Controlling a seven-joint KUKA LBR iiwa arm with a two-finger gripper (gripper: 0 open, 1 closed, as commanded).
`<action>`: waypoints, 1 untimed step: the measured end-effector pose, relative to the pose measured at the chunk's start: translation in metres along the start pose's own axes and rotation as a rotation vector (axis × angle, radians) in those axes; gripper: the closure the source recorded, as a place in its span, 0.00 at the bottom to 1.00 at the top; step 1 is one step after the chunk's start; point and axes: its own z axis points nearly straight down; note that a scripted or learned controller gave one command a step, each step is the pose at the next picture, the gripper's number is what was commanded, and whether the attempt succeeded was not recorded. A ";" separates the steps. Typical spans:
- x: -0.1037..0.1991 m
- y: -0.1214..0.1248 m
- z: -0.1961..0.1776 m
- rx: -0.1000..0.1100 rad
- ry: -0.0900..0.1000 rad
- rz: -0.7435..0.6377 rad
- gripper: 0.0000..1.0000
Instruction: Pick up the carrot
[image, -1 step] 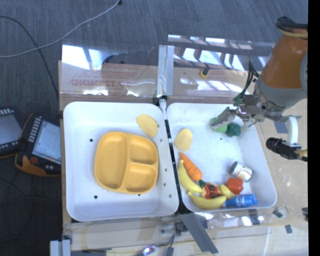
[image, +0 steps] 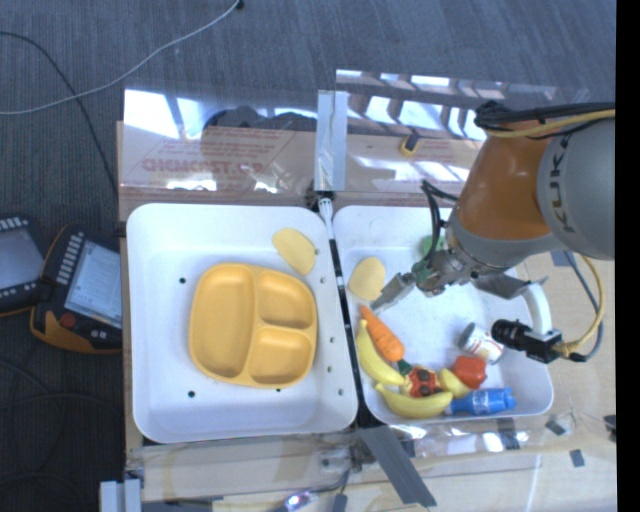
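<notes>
Left bin (image: 150, 300): yellow divided plate (image: 253, 324) at centre, pale chip-like piece (image: 295, 249) at its 1 o'clock. Right bin (image: 535, 395): carrot (image: 383, 337) near the left wall, lying aslant against a banana (image: 372, 362) — looks a light, stiff, smooth toy, best pinched across its thick orange middle. Hand (image: 396, 289) hovers at the carrot's 1 o'clock, holding nothing; how far open — cannot tell.
</notes>
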 end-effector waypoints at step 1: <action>0.013 -0.007 0.000 0.000 -0.002 -0.083 0.00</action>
